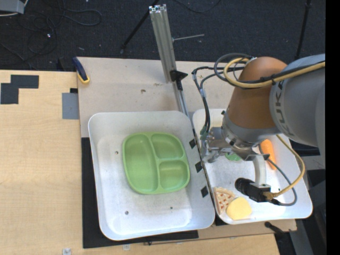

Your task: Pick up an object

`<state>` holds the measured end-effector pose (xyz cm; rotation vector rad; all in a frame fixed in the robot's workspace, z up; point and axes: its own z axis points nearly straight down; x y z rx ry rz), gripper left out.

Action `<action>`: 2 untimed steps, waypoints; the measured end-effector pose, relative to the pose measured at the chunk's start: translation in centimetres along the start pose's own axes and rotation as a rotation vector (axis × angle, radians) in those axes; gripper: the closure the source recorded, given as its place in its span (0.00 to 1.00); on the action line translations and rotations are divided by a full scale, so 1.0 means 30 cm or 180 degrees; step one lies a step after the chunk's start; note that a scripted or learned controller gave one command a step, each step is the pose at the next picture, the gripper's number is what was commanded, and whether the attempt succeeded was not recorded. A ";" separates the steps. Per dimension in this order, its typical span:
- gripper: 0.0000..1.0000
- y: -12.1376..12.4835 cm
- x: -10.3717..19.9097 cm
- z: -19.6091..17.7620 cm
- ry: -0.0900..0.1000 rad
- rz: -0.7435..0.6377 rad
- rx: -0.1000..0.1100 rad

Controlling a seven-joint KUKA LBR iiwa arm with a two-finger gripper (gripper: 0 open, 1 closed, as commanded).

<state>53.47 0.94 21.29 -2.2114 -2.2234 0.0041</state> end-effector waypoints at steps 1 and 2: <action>1.00 -0.038 0.164 0.018 -0.0001 0.0001 0.0000; 1.00 -0.126 0.325 0.015 -0.0003 0.0000 0.0004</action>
